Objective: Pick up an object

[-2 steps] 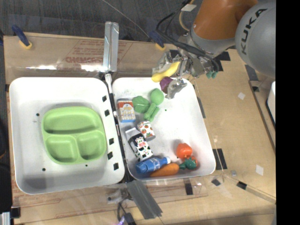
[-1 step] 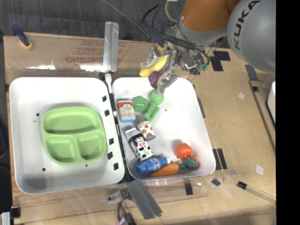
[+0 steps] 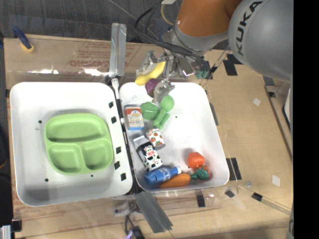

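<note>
My gripper [image 3: 158, 75] hangs over the back left corner of the right bin [image 3: 212, 133], under the orange-banded wrist. A yellow banana [image 3: 148, 73] sits between its metal fingers [image 3: 165, 88], raised over the bin's rim, and a purple piece [image 3: 150, 87] shows just under it. Below the gripper lie green toy vegetables [image 3: 155, 112] and a green ball [image 3: 168, 102]. Farther forward lie a small red-and-white carton [image 3: 133, 117], a little can [image 3: 156, 138], a cow-patterned box [image 3: 150, 157], a blue bottle [image 3: 162, 174], a carrot [image 3: 174, 180] and a red tomato [image 3: 196, 159].
The left bin [image 3: 25, 108] holds a green divided plate [image 3: 78, 143]. A grey taped strip [image 3: 117, 49] runs up from between the bins. The large grey arm [image 3: 259, 24] overhangs the bench's back right. Bare bin floor lies at the right bin's middle right.
</note>
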Controlling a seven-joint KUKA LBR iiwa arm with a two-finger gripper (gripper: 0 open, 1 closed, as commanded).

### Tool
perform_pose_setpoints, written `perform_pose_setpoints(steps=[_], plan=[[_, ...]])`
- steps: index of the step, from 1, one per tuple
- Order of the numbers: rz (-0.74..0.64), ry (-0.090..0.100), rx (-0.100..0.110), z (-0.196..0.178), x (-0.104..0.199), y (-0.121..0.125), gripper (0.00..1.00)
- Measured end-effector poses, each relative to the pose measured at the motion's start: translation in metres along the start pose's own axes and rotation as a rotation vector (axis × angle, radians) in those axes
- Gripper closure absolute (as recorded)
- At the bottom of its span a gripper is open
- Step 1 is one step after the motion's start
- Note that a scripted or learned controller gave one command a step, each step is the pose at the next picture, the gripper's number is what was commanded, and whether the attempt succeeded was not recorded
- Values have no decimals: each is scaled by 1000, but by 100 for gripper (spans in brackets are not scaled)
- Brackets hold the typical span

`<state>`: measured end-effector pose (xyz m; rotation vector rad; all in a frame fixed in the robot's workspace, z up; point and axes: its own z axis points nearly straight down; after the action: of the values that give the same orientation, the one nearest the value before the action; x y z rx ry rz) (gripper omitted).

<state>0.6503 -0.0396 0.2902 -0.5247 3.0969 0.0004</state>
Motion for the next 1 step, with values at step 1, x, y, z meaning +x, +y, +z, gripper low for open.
perform_pose_setpoints(steps=[1], plan=[[-2, -3, 2, -11, -1, 0, 100]])
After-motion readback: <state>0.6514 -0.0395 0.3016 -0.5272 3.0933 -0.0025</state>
